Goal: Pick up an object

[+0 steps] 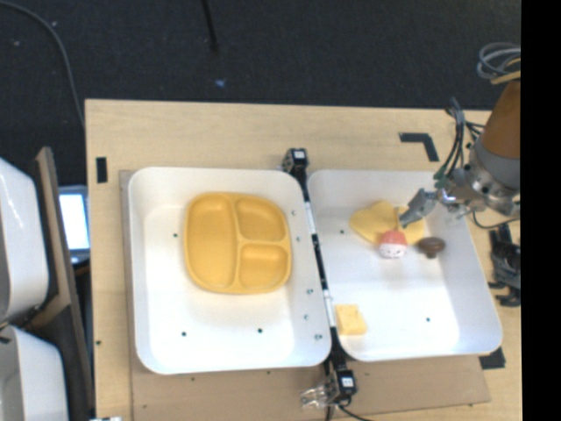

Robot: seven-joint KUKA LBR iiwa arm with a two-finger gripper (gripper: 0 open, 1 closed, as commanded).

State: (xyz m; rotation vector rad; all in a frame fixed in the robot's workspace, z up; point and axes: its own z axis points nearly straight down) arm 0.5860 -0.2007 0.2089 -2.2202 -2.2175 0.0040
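Observation:
In the right bin (456, 323) a pale yellow floppy piece (375, 220) lies toward the back, with a small pink and white round toy (393, 246) at its front edge and a small brown object (430, 247) just to the right. A yellow block (351, 319) sits near the bin's front left corner. My gripper (414, 211) reaches in from the right and hangs at the right end of the pale yellow piece, just above the pink toy. Nothing shows between its fingers.
The left bin (158, 323) holds a yellow divided plate (237, 241) with three compartments. A black divider rail (314, 253) runs between the bins. Cables hang at the right by the arm.

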